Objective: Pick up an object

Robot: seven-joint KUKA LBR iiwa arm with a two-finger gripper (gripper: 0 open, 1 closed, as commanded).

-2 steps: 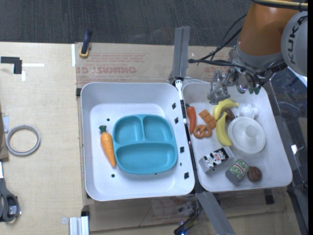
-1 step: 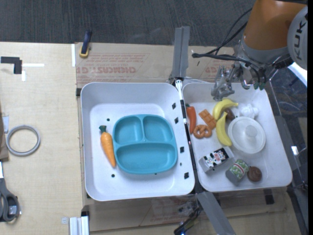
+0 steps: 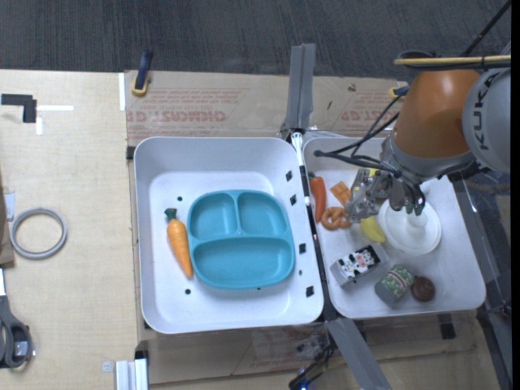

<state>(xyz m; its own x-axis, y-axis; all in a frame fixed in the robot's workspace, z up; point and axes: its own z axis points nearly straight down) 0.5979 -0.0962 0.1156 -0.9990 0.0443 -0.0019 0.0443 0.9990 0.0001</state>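
Pretzel (image 3: 332, 217), in the right bin (image 3: 463, 287) near its left wall beside a red sausage (image 3: 318, 194), lies just left of and touching the gripper (image 3: 363, 205), whose finger spread cannot be judged, long axis running left-right.

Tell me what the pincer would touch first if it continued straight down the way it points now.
Probably the pretzel in the right bin: the pincer hangs just above its right side, next to the yellow toy. Depth is unclear, so it might reach the bin floor between them.
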